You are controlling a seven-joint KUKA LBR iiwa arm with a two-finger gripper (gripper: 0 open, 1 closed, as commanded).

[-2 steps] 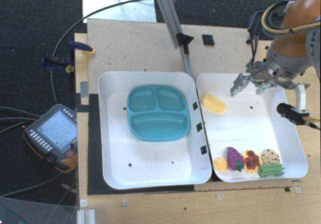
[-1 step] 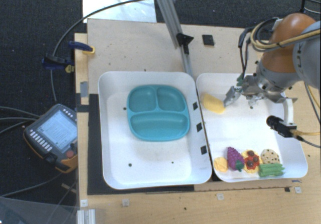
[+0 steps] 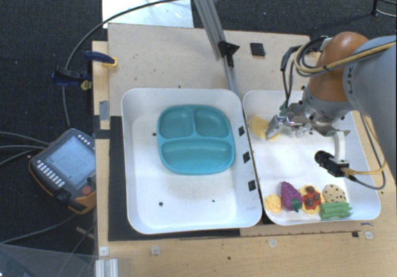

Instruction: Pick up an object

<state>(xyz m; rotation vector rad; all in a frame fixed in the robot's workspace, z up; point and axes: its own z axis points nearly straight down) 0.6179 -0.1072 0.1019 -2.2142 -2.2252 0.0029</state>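
While the gripper (image 3: pixel 273 131) hovered beside the yellow piece (image 3: pixel 258 125), finger state unclear, it seemed light, smooth plastic, best pinched across its middle.

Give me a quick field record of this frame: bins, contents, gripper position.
left bin: holds a teal divided plate, three compartments, nothing visible in them
right bin: holds toy food
yellow piece: upper left of the right bin, next to the gripper
front row, right bin: yellow piece, purple grapes, pizza slice, cookie, green vegetable
gripper: low over the right bin's upper left, by the yellow piece
grasp: cannot tell; no object seen between the fingers
arm: reaches in from the right
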